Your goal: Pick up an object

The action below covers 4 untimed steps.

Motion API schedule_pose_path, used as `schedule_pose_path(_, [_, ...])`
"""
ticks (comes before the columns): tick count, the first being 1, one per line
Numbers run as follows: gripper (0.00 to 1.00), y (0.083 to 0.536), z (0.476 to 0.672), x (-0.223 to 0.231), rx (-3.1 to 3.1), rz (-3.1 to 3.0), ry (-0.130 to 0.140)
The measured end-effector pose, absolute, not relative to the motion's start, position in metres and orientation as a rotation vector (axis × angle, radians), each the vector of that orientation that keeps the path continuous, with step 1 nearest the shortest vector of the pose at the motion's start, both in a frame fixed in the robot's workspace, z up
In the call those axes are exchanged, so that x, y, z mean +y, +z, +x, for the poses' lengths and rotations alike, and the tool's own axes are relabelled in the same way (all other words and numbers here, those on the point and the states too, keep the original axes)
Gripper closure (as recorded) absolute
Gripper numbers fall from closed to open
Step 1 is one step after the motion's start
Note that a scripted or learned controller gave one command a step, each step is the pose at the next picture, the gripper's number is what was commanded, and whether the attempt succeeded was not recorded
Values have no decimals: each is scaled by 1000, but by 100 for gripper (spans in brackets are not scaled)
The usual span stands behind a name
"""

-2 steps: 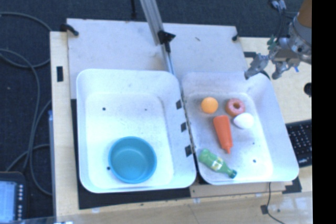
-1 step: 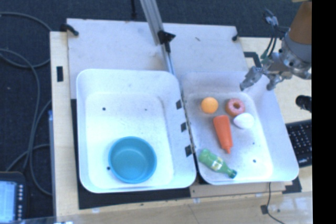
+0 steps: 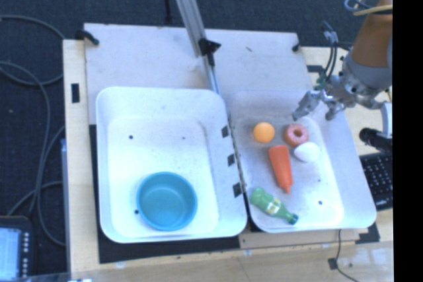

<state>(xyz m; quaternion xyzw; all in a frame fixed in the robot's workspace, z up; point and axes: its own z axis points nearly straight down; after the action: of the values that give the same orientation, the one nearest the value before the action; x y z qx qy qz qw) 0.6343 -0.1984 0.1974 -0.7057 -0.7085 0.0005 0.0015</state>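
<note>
Camera view, from above at a slant. Two shallow white bins sit side by side on the bench. The left bin (image 3: pixel 119 109) carries a blue bowl (image 3: pixel 166 200), upright, near its front edge and a little left of centre. The right bin (image 3: pixel 344 168) carries five things grouped around its middle: an orange ball (image 3: pixel 264 133) towards the left edge; a pink doughnut (image 3: pixel 296 135) just to its right; a white egg-shaped piece (image 3: pixel 307 152) touching or nearly touching the doughnut's front side; an orange carrot (image 3: pixel 281 167) lying lengthwise between the ball and the egg, pointed end towards the front edge; and a green bottle (image 3: pixel 271 204) lying on its side near the front left corner. The arm enters from the right, its gripper (image 3: pixel 318 107) above the back right part of the right bin, fingers spread apart and pinching nothing, well clear of the doughnut, which lies nearest to it
</note>
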Motion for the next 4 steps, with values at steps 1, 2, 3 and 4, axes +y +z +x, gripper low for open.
schedule_pose_path(1, [0,135,636,-204,-2221,-2220,8])
schedule_pose_path(2, [100,155,640,-205,-2230,-2225,-4])
schedule_pose_path(3, [100,217,650,-212,-2234,-2220,-10])
schedule_pose_path(4, [100,279,653,-222,-2235,-2222,-11])
